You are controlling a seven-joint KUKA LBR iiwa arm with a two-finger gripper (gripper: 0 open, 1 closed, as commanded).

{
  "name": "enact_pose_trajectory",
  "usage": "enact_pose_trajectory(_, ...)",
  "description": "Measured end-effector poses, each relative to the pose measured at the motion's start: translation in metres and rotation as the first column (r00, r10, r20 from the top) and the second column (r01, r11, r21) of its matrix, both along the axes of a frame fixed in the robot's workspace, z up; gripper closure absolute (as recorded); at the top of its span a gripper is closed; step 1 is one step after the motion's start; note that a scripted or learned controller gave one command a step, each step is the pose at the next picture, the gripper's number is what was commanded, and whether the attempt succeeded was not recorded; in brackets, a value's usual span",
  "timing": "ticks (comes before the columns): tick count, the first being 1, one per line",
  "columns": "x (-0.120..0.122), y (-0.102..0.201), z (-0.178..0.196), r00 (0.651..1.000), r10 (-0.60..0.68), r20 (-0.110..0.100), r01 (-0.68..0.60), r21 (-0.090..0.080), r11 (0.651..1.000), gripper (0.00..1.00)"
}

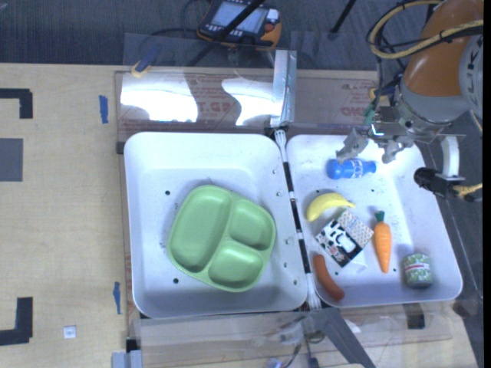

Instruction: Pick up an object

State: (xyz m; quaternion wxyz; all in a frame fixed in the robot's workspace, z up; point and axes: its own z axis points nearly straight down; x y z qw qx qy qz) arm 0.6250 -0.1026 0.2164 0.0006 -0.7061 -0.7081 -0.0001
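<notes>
My gripper [374, 146] hovers over the back of the right bin [441, 228], its two fingers spread open. A blue bottle [351, 167] lies on its side just below and left of the fingertips, not between them. Further forward in that bin lie a yellow banana [328, 205], a black-and-white patterned packet [344, 237], an orange carrot [382, 241], a red sausage [328, 277] and a small green can [418, 270].
The left bin [153, 159] holds a green divided plate [222, 237]. A metal divider [284, 90] stands upright behind the seam between the bins. A black device [236, 20] with cables sits at the back.
</notes>
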Motion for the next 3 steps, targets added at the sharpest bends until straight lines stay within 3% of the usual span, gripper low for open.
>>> enact_pose_trajectory(1, -0.057, -0.043, -0.096, 0.999, -0.050, 0.001, 0.050, -0.001, 0.999, 0.00)
enact_pose_trajectory(2, -0.090, -0.077, -0.121, 0.994, -0.107, 0.023, 0.107, 0.003, 0.994, 0.00)
enact_pose_trajectory(3, -0.089, -0.077, -0.111, 0.994, -0.107, 0.028, 0.107, 0.002, 0.994, 1.00)
